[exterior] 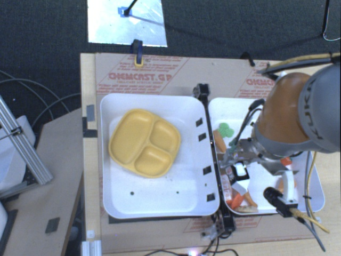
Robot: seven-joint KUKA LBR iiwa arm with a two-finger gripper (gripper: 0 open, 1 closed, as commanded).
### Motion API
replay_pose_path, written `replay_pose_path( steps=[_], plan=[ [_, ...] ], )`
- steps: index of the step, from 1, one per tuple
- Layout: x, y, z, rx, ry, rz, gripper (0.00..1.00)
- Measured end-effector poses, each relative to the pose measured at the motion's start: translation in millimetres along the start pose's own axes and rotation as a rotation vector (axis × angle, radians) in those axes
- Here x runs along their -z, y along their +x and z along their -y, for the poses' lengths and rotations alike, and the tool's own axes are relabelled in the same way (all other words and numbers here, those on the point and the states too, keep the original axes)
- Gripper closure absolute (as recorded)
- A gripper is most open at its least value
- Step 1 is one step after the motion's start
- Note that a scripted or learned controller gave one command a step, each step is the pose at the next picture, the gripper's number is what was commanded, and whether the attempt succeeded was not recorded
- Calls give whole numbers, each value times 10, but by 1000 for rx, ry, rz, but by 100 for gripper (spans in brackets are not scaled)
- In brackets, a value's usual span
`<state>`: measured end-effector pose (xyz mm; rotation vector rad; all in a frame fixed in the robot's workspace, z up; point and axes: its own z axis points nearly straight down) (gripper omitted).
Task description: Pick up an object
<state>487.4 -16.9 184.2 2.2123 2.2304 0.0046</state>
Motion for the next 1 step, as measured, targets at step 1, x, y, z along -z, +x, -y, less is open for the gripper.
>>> replay_pose_path(
  steps=[1],
  plan=[
    [455,486,-192,2,-4,0,100]
  ],
)
